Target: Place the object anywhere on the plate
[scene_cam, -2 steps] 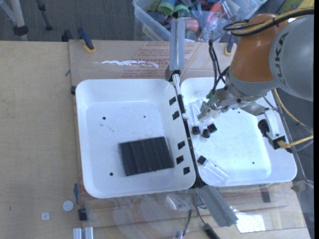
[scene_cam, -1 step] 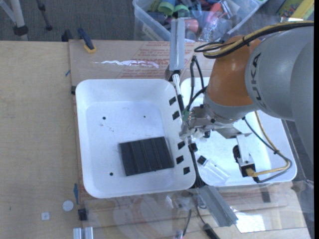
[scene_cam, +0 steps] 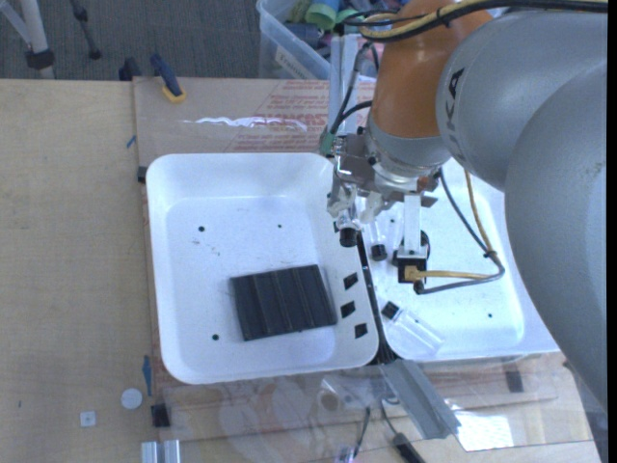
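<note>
A dark grey ribbed plate [scene_cam: 282,302] lies flat in the front half of the left bin [scene_cam: 183,258]. My gripper [scene_cam: 362,234] hangs over the divide between the two bins, above and to the right of the plate, at the left edge of the right bin [scene_cam: 482,307]. The arm's orange band and grey wrist hide much of that bin. A small pale translucent piece [scene_cam: 416,331] lies on the right bin's floor near its front left corner, below the gripper. I cannot make out anything held in the gripper.
A clear tub of colourful toys [scene_cam: 318,13] stands behind the bins. A blue clamp [scene_cam: 170,81] sits at the back left on the cardboard sheet. A yellow-tipped cable [scene_cam: 453,276] loops beside the wrist. Small black tabs [scene_cam: 349,309] mark the left bin's right wall.
</note>
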Controlling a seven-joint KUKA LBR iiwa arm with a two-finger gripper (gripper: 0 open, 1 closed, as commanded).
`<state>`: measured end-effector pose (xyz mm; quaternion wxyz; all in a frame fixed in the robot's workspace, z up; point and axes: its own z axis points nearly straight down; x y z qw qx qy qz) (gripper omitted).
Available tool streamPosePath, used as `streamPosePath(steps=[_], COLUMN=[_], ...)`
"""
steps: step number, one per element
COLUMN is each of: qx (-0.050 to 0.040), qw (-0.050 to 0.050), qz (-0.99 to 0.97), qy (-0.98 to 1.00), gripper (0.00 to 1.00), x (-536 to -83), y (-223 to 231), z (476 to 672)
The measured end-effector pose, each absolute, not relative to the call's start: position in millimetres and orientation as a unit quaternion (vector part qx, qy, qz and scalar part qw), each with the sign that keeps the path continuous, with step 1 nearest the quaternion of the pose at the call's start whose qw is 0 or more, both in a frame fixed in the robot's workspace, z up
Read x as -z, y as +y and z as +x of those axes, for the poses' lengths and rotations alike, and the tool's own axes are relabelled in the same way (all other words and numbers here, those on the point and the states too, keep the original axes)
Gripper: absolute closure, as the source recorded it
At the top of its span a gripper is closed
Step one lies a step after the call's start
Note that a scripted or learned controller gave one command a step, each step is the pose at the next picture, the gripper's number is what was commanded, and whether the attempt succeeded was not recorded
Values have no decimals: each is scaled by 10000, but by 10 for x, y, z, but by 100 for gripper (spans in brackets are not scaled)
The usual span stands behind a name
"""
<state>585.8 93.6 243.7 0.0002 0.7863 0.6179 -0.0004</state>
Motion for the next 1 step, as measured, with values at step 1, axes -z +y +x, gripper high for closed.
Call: streamPosePath(steps=[1], qx=[27], qw=[-14], qz=[8454], qy=[5341], gripper=[100], x=[-1935], y=[895], z=[5773])
